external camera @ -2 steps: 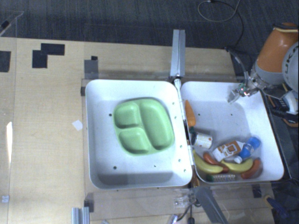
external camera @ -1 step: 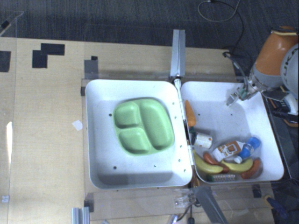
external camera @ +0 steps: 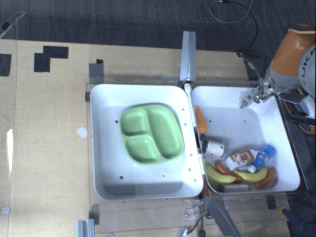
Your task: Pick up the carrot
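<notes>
Camera view: carrot (external camera: 200, 119) lies by left wall of right bin (external camera: 281, 132), long way along wall. Gripper (external camera: 251, 99) at far right corner, holds nothing, fingers spread a bit. Carrot sits left + nearer front.

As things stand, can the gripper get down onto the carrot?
Probably, but awkwardly. The gripper hovers at the right bin's far corner with bare floor between it and the carrot. The carrot lies hard against the bin's left wall, leaving little finger room on that side.
</notes>
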Robot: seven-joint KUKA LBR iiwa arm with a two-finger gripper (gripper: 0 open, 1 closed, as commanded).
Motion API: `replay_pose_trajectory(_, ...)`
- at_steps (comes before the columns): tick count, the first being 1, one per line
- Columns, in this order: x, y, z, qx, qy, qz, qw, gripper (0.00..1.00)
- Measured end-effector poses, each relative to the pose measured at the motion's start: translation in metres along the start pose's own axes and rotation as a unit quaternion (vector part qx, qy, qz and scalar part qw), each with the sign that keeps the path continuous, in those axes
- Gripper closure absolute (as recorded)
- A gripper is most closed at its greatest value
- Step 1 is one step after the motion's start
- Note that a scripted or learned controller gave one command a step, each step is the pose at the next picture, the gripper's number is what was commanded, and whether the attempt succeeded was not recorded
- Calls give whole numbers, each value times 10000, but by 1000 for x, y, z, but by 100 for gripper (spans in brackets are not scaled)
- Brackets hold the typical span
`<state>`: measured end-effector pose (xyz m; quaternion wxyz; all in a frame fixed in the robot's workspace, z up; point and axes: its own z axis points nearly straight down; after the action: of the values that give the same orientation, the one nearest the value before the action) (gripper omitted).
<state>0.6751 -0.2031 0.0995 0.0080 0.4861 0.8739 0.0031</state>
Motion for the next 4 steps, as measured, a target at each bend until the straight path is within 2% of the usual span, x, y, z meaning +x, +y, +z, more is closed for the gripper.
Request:
replay_pose_trajectory(1,20,4,-18,41,32,786,9969,100)
replay_pose_trajectory(2,0,-4,12,33,22,569,9984,100)
replay_pose_trajectory(3,-1,-1,0,1,-5,555,9985,100)
replay_pose_trajectory(4,55,30,-22,39,36,354,9994,100)
